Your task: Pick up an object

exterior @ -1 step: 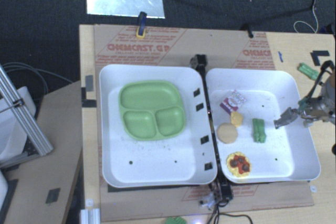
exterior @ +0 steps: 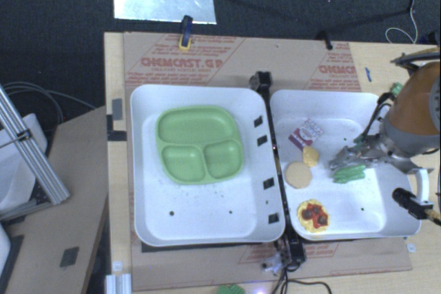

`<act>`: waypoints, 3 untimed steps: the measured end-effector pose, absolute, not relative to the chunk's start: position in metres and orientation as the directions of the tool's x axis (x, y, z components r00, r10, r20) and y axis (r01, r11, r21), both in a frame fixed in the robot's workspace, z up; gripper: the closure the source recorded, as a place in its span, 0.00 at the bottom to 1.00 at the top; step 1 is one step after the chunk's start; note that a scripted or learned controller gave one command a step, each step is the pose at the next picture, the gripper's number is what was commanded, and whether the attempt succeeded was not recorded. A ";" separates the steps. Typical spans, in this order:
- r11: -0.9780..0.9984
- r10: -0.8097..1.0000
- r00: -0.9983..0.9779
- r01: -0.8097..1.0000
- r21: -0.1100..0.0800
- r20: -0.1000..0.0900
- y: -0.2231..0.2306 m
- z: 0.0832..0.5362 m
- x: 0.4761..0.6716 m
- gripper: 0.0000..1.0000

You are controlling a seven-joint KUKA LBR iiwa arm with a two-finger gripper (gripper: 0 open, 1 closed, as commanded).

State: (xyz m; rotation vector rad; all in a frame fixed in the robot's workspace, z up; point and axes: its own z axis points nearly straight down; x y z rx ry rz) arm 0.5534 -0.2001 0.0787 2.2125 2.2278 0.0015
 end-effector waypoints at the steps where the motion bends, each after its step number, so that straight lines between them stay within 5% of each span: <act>1: 0.005 1.000 -0.005 1.000 0.005 -0.002 -0.202 0.096 0.554 1.00; 2: 0.005 1.000 -0.005 1.000 0.005 -0.002 -0.202 0.095 0.553 0.00; 3: 0.011 1.000 -0.011 1.000 0.007 0.000 -0.152 0.085 0.617 0.00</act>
